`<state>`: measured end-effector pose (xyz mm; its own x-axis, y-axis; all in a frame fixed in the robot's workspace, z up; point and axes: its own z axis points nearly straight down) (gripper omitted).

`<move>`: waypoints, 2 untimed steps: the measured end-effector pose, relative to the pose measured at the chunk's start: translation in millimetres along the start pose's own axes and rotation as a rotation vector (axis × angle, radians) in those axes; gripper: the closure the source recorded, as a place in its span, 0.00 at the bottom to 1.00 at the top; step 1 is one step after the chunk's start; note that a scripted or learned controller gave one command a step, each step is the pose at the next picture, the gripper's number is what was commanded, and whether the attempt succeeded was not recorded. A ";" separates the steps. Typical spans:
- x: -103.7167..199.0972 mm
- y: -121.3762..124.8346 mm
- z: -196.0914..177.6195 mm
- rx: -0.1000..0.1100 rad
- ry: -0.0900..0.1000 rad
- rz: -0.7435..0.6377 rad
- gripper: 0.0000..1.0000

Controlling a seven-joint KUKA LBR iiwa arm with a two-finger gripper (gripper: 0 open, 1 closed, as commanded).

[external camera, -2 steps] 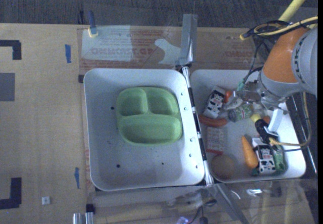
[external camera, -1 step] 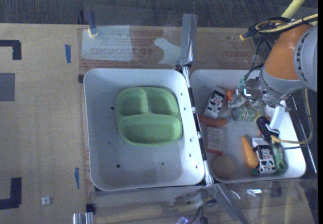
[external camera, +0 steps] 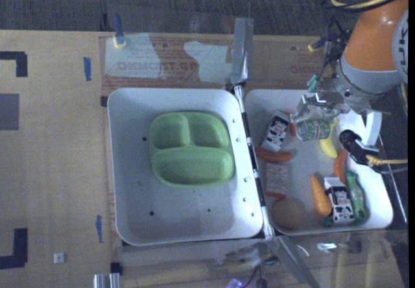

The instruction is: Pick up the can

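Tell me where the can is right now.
The can lies on its side near the far edge of the right bin, just right of the small carton and directly under the pincer.

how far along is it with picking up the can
Done: the gripper has reached the right bin and sits right above the can. In hand: nothing visibly; the can lies on its side on the bin floor. Left: grasping and lifting it.
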<state>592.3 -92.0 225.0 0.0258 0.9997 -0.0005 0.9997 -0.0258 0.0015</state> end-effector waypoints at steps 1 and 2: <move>-0.1 -0.1 0.2 0.001 0.000 0.000 0.00; -85.2 -37.5 80.4 0.002 0.000 0.049 0.00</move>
<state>552.8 -176.3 144.6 0.0751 0.9972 -0.0006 0.9972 -0.0751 -0.0003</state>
